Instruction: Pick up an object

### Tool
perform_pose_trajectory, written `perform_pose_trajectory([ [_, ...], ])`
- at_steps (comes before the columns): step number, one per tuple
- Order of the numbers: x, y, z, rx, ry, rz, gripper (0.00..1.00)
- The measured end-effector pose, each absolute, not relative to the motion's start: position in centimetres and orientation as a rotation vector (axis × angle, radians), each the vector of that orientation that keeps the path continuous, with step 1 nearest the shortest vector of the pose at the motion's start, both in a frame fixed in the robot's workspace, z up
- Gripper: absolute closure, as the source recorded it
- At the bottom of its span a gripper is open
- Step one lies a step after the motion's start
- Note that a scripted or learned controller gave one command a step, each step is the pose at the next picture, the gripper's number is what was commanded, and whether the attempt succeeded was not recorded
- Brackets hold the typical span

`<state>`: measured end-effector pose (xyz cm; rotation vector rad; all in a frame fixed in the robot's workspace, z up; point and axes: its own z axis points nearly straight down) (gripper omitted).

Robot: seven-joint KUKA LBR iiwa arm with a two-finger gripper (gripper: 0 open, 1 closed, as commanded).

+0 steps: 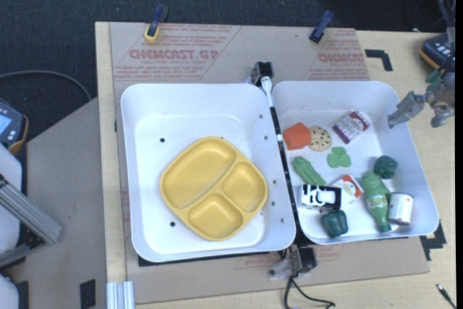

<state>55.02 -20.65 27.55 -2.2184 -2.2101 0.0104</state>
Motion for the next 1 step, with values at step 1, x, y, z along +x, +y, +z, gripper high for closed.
perform_pose_trajectory([
  [1,55.23,-20.59,28.27,-2.222,-2.222,0.000,0.00],
])
